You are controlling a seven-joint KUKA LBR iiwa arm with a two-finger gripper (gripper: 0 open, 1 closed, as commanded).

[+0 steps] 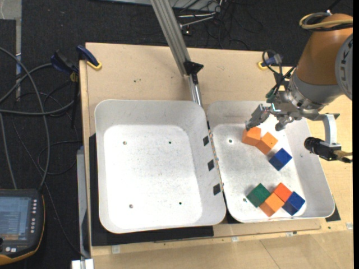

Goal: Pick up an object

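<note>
The right bin [233, 203] holds several coloured blocks. An orange block [253, 135] lies in its upper part with a second orange block [267, 142] beside it and a blue block [280, 158] just below. Near the bin's front edge sit a green block [259, 195], an orange block [273, 204], a red-orange block [282, 192] and a blue block [294, 203]. My gripper [271, 118] hangs just above and behind the upper orange blocks, its dark fingers spread apart with nothing between them.
The left bin [147, 164] lies beside the right one, with a dark strip between them. A metal pole [174, 32] slants from the top down to the bins' shared back corner. Cables and a teach pendant [19, 224] lie on the left, off the bench.
</note>
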